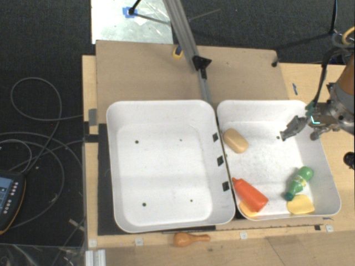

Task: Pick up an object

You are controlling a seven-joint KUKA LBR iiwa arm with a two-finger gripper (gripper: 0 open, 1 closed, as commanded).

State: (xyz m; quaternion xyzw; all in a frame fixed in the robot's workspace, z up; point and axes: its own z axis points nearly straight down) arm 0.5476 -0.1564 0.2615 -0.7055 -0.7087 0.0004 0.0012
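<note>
The right bin (pixel 266 121) holds a tan oval block (pixel 236 141) near its left wall, an orange-red wedge (pixel 250 195) at the front left, a green bottle (pixel 298 183) and a yellow piece (pixel 300 205) at the front right. My gripper (pixel 300 133) hangs over the bin's back right part, open, with nothing between its fingers. It is well apart from the tan block and above the green bottle in the view.
The left bin (pixel 161 165) sits beside the right one, joined by black clips (pixel 220 160). A small orange gourd (pixel 191 238) lies on the bench in front of the bins. A grey pole (pixel 186 32) slants in from the back.
</note>
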